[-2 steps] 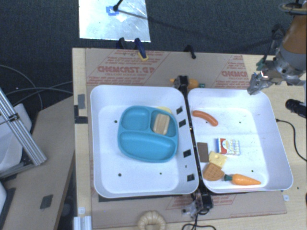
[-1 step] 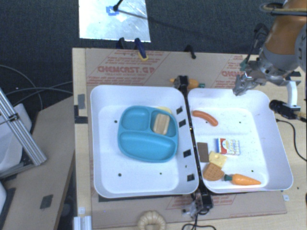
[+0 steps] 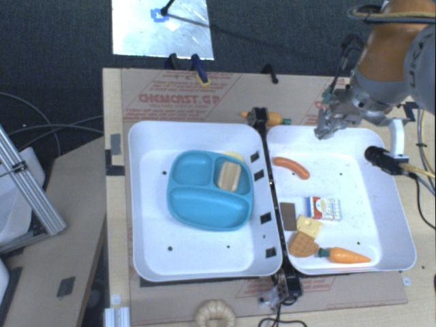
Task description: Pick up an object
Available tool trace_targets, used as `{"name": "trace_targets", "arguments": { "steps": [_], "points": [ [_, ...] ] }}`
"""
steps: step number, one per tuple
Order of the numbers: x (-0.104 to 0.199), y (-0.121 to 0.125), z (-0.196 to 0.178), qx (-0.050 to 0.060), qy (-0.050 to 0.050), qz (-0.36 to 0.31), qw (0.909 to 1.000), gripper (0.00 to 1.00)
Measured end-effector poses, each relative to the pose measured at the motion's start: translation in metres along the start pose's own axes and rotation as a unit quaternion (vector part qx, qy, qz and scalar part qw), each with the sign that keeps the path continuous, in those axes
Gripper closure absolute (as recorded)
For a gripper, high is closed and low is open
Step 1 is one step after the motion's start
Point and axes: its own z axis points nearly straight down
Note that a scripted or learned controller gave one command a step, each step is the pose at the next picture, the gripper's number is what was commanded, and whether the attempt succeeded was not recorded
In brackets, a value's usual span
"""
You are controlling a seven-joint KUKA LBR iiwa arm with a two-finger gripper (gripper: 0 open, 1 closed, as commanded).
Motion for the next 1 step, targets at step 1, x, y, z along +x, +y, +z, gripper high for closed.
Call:
{"name": "trace_targets", "arguments": {
  "steps": [1],
  "points": [
    [0.0496,-0.0204,0.0128,0.001,0.001,0.000,1.0000,1.00]
  ]
}}
